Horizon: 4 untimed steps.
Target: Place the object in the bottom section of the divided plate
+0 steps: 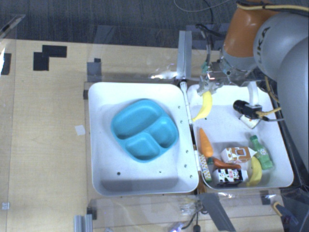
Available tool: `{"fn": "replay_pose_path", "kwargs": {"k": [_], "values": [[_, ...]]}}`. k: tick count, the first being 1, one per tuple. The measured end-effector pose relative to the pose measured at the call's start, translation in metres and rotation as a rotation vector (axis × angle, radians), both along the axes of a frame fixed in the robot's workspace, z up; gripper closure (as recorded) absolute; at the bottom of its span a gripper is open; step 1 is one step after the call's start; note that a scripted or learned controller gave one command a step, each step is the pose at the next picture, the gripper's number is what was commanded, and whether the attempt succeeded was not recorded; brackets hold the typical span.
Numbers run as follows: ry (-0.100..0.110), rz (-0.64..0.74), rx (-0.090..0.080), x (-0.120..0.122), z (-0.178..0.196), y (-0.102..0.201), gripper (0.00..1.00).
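A blue divided plate (144,129) lies in the left white bin (106,178); it has one long section at the upper left and two smaller ones toward the lower right. My gripper (207,87) hangs over the upper left corner of the right bin (280,178), close to the wall between the bins. It is shut on the top end of a yellow banana (203,108), which dangles from its fingers and curves down and to the left. The banana is apart from the plate, to its right.
At the lower end of the right bin lie an orange carrot (205,143), a white and brown carton (236,154), a green bottle (261,154), a second banana (255,171) and a black and white box (229,176). The grey arm fills the upper right.
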State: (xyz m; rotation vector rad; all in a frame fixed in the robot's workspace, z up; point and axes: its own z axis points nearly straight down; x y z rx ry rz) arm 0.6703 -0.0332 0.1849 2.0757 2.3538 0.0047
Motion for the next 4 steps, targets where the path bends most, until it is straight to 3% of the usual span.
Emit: {"fn": "replay_pose_path", "kwargs": {"k": [1, 2, 3, 4], "values": [[0.001, 0.137, 0.0, -0.019, -0.001, 0.078, 1.0], [0.002, 0.438, -0.001, -0.075, 0.007, 0.109, 1.0], [-0.014, 0.505, -0.003, -0.112, -0.06, 0.155, 1.0], [-0.017, 0.503, -0.004, -0.111, -0.058, 0.154, 0.0]]}}
